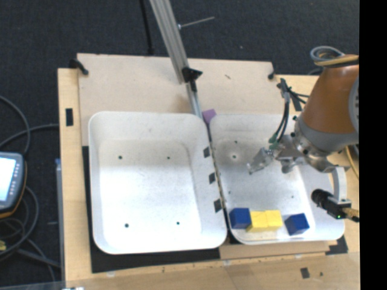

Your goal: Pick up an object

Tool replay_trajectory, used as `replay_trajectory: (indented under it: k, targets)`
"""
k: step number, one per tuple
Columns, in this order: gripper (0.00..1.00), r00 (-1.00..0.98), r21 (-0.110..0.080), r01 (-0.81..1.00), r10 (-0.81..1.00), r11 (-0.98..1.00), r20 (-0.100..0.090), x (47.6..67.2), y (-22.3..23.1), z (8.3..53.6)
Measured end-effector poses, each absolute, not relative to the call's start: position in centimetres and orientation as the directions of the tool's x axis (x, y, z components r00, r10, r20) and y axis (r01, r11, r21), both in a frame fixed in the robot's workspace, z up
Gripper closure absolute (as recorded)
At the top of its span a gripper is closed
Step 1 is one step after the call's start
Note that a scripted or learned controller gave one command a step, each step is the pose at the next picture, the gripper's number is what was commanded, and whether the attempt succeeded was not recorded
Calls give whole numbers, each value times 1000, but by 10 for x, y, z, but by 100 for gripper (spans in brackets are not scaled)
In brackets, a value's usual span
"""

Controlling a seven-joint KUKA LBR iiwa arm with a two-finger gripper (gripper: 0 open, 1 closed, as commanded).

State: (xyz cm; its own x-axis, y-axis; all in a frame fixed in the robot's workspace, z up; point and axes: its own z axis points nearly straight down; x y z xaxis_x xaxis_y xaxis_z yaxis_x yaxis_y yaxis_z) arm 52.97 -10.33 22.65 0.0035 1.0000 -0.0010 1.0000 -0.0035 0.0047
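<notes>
In the right bin, along its front wall, lie three blocks: a blue block on the left, a yellow block touching it, and another blue block a little to the right. My gripper hangs over the middle of the right bin, behind the blocks and well apart from them. Its grey fingers point left and down, with nothing visible between them. The arm's orange band fills the right side above it.
The left bin adjoins the right one along a shared divider. A slanted metal rail comes down from the top to the divider, ending by a small purple piece. Cables hang beside the wrist. A screen device sits at far left.
</notes>
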Motion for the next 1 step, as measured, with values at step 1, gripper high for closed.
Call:
replay_trajectory:
  k: [1]
  targets:
    - [0, 2, 9, 1000, 1000, -2, -5, 574, -153, 272]
